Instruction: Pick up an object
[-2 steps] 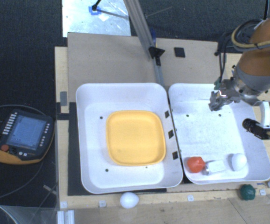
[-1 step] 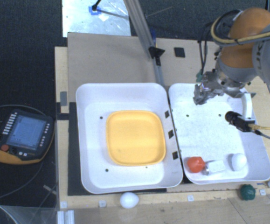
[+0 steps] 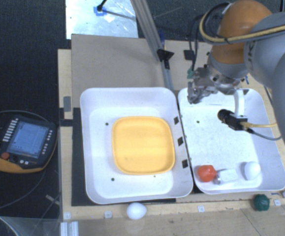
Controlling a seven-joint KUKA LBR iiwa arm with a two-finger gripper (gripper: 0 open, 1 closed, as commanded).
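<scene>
a: item one? 
b: red object [image 3: 205, 172], small, rounded, near front edge of right bin [image 3: 272, 181]; beside it a clear-white piece [image 3: 226, 176] and a white ball [image 3: 251, 170].
a: gripper [image 3: 195, 95]?
b: over the right bin's back left corner, well apart from them; how far open, cannot tell.
a: other stock?
b: yellow plate [image 3: 143, 144] in left bin [image 3: 95, 181]; white egg [image 3: 136, 211] and green ball [image 3: 261, 202] on the bench.

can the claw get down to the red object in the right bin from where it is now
Probably yes. The claw hangs over the far end of the right bin, and the red object lies near the front wall with bare floor between them. A clear piece beside it could crowd the grasp.
</scene>
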